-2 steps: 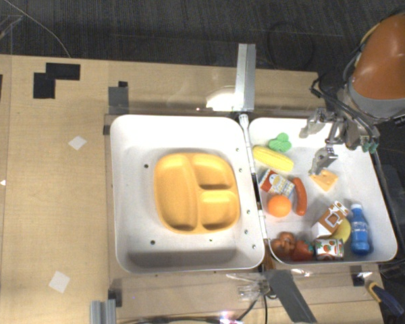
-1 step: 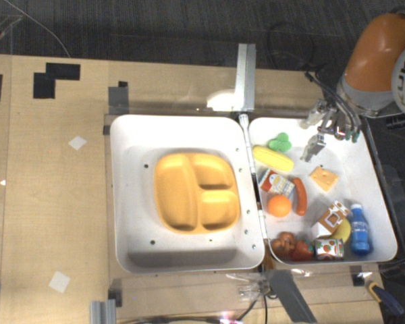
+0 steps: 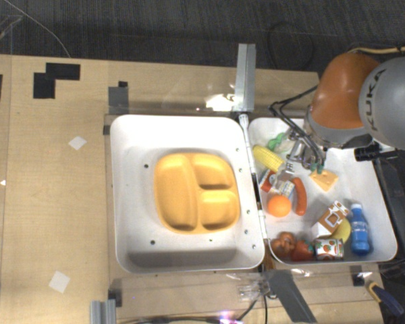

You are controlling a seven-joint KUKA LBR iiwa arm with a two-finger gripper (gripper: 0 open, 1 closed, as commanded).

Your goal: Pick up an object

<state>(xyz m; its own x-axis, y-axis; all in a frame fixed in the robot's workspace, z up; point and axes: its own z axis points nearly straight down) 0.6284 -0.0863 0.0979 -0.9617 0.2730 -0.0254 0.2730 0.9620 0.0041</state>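
The right bin (image 3: 378, 181) holds a heap of toy food. A yellow corn cob (image 3: 266, 157) lies at its left wall with a green piece (image 3: 277, 142) behind it. An orange ball (image 3: 279, 206) sits beside a red sausage (image 3: 300, 196), and a cheese wedge (image 3: 324, 179) lies to their right. My gripper (image 3: 285, 175) reaches down from the arm's orange wrist (image 3: 341, 93) into the bin. It is low, between the corn cob and the sausage, just above the orange ball and over a small red and white item (image 3: 270, 181).
The left bin (image 3: 131, 181) carries a yellow divided tray (image 3: 196, 191). Along the right bin's front lie a small carton (image 3: 333, 216), a blue bottle (image 3: 359, 230), a banana (image 3: 344, 231), a can (image 3: 329, 248) and a brown item (image 3: 287, 245). A metal post (image 3: 245, 79) stands behind the bins.
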